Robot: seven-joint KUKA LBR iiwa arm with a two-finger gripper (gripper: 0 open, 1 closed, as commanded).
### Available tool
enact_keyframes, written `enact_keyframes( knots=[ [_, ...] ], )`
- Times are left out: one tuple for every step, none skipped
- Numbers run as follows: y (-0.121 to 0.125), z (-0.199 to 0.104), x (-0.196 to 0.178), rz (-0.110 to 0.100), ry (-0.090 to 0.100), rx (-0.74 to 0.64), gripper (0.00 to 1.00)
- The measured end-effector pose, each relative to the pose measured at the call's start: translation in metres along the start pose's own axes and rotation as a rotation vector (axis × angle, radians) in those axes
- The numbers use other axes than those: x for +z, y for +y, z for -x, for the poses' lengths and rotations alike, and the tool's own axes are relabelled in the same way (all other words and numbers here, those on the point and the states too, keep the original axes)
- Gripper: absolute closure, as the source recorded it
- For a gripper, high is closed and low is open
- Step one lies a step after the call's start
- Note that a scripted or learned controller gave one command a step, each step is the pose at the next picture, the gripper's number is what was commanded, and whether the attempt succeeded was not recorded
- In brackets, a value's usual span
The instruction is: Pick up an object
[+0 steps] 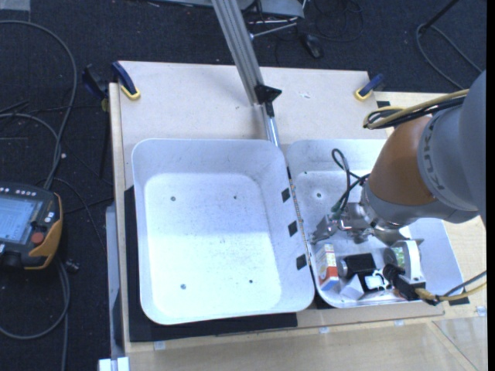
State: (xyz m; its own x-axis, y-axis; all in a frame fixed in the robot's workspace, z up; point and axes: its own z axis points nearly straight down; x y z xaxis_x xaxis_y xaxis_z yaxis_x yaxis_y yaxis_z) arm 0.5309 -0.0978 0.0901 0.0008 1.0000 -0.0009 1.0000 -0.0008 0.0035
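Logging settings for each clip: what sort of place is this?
Probably a robotics lab: a grey arm reaching over two white bins on a clamped bench, cables on dark carpet, and a teach pendant at left.

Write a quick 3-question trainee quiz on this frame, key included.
1. True or false: the arm reaches over the right bin.
2. Where do the loose objects, such as the small red-and-white carton, lie?
A. left bin
B. right bin
C. bare bench
3. Fill in: the band above the wrist is ____.

Key: 1 true. 2 B, clustered at the right bin's near end, below the gripper; the left bin shows just its speckled white floor. 3 orange.
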Motion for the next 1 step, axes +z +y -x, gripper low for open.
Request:
enact_keyframes(
  knots=[
    [-0.0164, 0.0696, -0.0002, 0.000, -0.001, 0.003, 0.00]
  ],
)
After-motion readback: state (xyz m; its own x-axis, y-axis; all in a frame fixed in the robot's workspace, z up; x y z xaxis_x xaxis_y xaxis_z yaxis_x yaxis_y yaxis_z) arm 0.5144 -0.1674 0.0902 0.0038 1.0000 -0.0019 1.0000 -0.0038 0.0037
